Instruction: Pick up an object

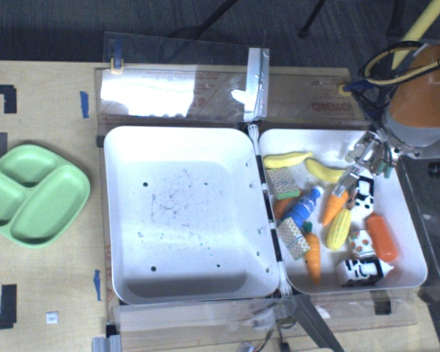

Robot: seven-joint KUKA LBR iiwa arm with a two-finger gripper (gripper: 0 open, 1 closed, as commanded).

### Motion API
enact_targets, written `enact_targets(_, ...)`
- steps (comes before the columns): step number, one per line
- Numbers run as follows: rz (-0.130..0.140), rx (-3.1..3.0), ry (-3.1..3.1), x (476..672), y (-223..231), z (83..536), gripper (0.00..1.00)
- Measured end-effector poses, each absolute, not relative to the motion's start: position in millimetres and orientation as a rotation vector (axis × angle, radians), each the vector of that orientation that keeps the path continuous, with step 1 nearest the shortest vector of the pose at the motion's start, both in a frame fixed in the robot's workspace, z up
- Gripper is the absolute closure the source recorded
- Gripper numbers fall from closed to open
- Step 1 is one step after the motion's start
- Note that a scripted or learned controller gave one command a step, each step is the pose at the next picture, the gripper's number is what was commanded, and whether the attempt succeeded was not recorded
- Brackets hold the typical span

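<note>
Over the far right corner of the right bin [414,270] I see the gripper [368,155] hanging low, the grey arm [418,116] with its orange band coming in from the right edge of the bench. From my seat I cannot tell whether it is open or closed; the metal parts there blur together, and I see nothing clearly caught in it.

The right bin carries all the objects. Along its far edge lie two bananas: one [286,160] near the divider between the bins and one [324,171] just beside the gripper. A small carrot [334,205] sits below the gripper, tilted, touching an ear of corn [339,227]. Just right of these is a black-and-white cow toy [363,194], and below it an orange-red sausage-shaped piece [382,237]. A second black-and-white toy [361,268] lies at the bin's near right corner. Toward the divider I see a blue bottle [304,207], a grey sponge-like block [284,184] above it, another speckled block [293,238] below, and a second carrot [313,258] near the near edge.

The left bin [132,152] stands beside it, touching at the divider. A green divided plate [35,193] rests on the bench at its left edge, well apart from the bins.
</note>
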State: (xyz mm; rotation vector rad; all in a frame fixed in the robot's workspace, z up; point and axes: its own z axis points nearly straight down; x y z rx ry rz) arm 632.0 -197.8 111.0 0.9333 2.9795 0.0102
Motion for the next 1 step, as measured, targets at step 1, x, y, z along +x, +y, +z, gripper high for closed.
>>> enact_targets(1,0.002,0.628,3.077,569.0,-223.5,138.5,0.0)
